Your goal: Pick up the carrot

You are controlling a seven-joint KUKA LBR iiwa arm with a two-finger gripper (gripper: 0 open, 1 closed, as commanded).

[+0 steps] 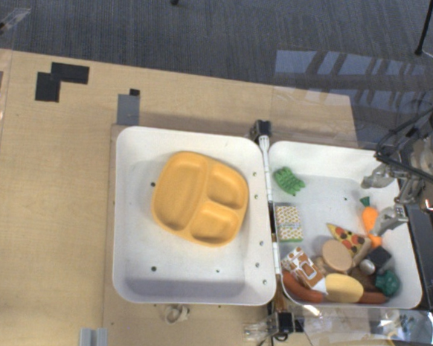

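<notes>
The arm reaches in from the right edge over the right bin (pixel 352 160), its wrist tilted so the end effector (pixel 390 199) points down and leftward toward the bin's right side. Two metal fingers show: one fingertip (pixel 374 179) lies higher and further back, the other lower, close beside the carrot (pixel 370 217). They stand apart with bare bin floor between them, so the end effector is open and has hold of nothing. The carrot, orange with a small green top, lies on the floor of the right bin near its right wall, just left of the lower finger, and whether it touches that finger cannot be told. Below it sits a pizza slice (pixel 345 235), then a round tan disc (pixel 337 255), a pale yellow lump (pixel 344 287) and a sausage (pixel 302 288) crowded along the near wall. A green toy (pixel 288 180) lies well apart at the bin's far left corner. In the left bin (pixel 128 199) on the worktop (pixel 51 193) rests a yellow divided plate (pixel 200 197).
</notes>
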